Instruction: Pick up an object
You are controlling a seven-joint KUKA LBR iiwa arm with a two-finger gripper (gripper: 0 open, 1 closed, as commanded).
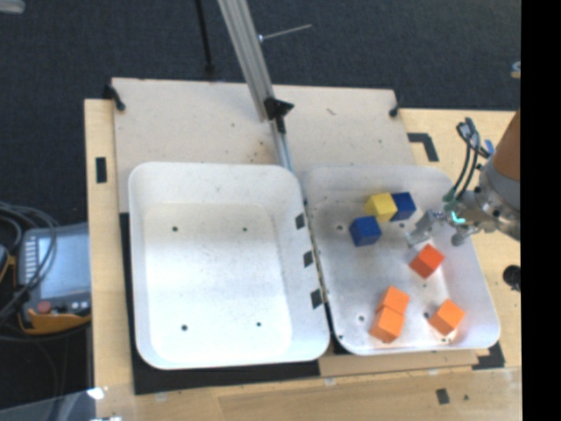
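My gripper [441,232] hangs over the right bin [337,331] near its right wall, reaching in from the right. Its fingers [422,230] stand open with nothing between them. A red-orange cube [427,260] lies just in front of the fingertips, apart from them. To the left of the gripper sit a yellow cube [381,204], a blue cube [404,204] touching it, and a second blue cube [365,230]. An orange block [391,312] and an orange cube [447,317] rest near the bin's front edge.
The left bin [149,261] stands beside the right one, sharing a middle rim. A slanted aluminium post [250,55] rises behind the bins. Cables [469,143] hang off the arm at the right. A pendant box [48,274] sits off the bench's left.
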